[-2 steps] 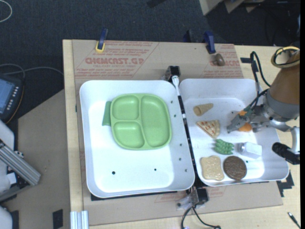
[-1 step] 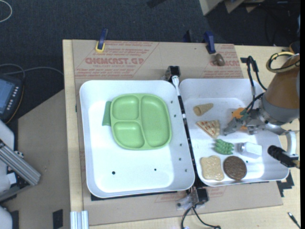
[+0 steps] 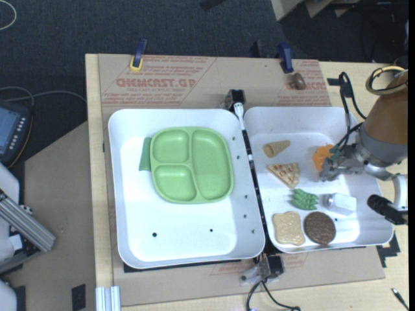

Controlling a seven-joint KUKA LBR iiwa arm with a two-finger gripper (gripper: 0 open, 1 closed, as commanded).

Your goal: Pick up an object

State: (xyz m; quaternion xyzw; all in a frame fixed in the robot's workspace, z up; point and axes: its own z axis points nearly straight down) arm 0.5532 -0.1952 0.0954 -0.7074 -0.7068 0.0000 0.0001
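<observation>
The gripper (image 3: 329,169) hangs low at the right side of the right bin (image 3: 305,123), its tip just beside an orange piece (image 3: 322,155); whether its fingers are apart or together cannot be told. Near it lie a white block (image 3: 340,203), a green sprig (image 3: 303,199), a pizza slice (image 3: 284,172) and a cone (image 3: 276,148). Toward the bin's front edge sit a tan toast (image 3: 288,228) and a brown cookie (image 3: 320,227). The left bin (image 3: 181,245) holds a green divided tray (image 3: 192,164).
</observation>
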